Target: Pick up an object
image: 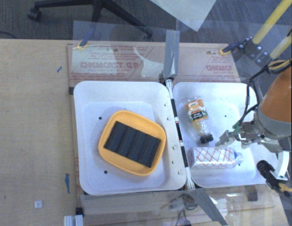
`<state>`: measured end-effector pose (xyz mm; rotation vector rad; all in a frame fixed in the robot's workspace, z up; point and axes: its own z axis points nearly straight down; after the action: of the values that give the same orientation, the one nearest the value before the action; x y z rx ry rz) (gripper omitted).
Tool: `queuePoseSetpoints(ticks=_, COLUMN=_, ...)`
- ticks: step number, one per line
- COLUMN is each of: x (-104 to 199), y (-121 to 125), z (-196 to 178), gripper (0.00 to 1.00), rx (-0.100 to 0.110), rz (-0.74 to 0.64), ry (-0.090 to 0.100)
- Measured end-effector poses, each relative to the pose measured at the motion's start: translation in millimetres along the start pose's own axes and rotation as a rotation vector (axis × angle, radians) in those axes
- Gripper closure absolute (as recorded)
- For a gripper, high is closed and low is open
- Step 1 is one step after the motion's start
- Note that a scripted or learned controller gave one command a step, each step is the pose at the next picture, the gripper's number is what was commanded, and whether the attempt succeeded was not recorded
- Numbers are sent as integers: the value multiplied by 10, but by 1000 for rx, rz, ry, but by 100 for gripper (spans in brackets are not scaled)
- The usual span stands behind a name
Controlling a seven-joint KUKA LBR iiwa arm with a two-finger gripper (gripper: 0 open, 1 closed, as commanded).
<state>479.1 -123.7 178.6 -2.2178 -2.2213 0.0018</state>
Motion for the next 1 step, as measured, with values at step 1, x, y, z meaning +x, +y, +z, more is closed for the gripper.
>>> queuePoseSetpoints(ticks=1, x=-126, y=15, z=696, gripper=0, rx=-4, rz=-63, ry=-2)
